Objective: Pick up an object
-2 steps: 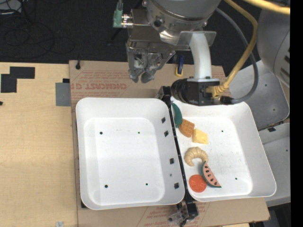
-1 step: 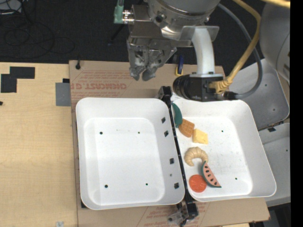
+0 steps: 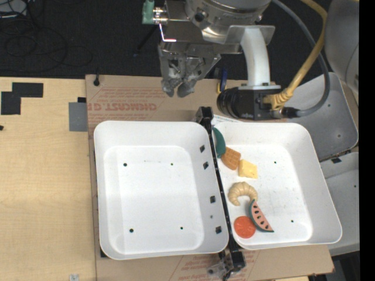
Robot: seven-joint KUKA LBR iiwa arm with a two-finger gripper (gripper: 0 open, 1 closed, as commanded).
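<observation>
Plywood covers the desk (image 3: 41,174) at our left, pale and matte, with cardboard under two smooth white plastic bins. The left bin (image 3: 108,157) shows us rounded corners and small dark dots on its floor. Above its far edge hangs the metal claw (image 3: 180,88); we cannot tell whether it is spread or pressed together. In the right bin (image 3: 304,174), near the divider, we see a teal piece (image 3: 218,141), a ridged orange block (image 3: 231,158), a yellow cheese wedge (image 3: 248,169), a curved tan croissant (image 3: 241,192), a red disc (image 3: 244,227) and a watermelon slice (image 3: 259,216).

Grey metal wrist housing (image 3: 225,7) carries a dull grey pincer (image 3: 181,86), a small green connector (image 3: 149,12) and a yellow cable (image 3: 310,51).
</observation>
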